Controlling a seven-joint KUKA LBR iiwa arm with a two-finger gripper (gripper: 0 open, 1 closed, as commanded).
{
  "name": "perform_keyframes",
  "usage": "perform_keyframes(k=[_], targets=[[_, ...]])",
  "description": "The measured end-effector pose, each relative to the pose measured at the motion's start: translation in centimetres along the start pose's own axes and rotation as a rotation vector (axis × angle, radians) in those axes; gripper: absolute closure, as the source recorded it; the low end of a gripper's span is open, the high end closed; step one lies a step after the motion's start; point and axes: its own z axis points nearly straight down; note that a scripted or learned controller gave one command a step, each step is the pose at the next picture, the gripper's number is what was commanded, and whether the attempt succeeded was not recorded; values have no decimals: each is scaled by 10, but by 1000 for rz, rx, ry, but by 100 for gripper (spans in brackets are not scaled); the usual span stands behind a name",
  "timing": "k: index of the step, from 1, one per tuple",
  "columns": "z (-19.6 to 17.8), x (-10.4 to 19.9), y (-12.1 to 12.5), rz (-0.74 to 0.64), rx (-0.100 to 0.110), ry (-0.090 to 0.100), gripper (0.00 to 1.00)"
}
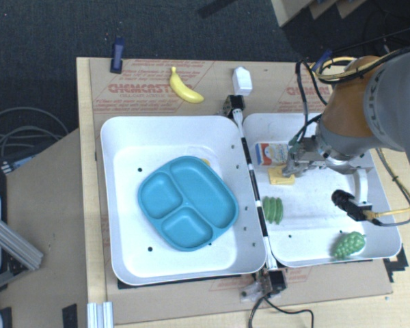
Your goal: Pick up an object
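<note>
In the right bin (376, 183), my gripper (295, 161) hangs low at the end of the grey and orange arm. It is right beside a small white carton (268, 153) with orange and blue print, and just above a flat yellow piece (281, 178). Whether it touches either one is hidden by the wrist. A green pod-shaped toy (273, 210) lies near the bin's left wall. A bunch of green grapes (349, 244) rests in its front right corner.
The left bin (123, 149) holds a blue divided plate (186, 201). On the bench behind the bins lie a banana (185, 87), a small white block (242, 80) and a blue item (117, 55). A black part on a yellow cable (348, 205) hangs over the right bin.
</note>
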Motion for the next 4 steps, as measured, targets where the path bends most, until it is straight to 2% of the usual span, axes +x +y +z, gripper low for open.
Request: perform_keyframes(k=[1, 2, 3, 4], targets=[[-88, 35, -36, -2, 3, 2, 100], [-87, 35, -36, -2, 5, 2, 0], [13, 0, -22, 0, 5, 2, 0], [13, 4, 19, -2, 4, 2, 0]])
